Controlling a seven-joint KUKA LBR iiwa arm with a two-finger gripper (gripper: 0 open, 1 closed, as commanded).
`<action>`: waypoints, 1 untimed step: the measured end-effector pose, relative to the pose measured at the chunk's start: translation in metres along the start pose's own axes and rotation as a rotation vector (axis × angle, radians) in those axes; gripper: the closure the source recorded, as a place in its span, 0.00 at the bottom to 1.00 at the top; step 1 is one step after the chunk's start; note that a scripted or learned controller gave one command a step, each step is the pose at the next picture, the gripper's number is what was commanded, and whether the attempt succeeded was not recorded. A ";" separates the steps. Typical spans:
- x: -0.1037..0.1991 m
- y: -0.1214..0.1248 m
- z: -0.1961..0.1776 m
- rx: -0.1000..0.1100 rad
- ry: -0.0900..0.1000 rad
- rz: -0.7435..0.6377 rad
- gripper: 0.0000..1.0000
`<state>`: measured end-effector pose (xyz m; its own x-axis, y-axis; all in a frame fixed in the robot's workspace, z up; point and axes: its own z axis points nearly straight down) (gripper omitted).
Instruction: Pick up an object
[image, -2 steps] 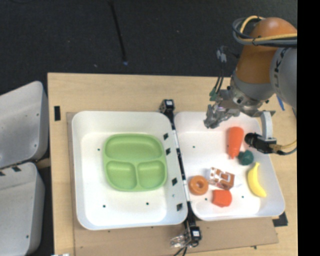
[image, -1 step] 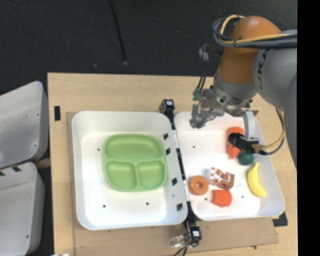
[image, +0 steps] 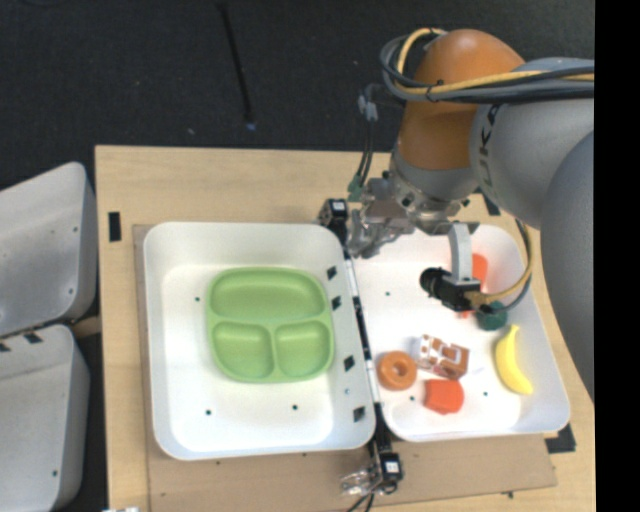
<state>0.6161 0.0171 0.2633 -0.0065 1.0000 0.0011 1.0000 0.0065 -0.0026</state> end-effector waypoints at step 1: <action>0.043 -0.003 0.002 0.000 0.000 0.001 1.00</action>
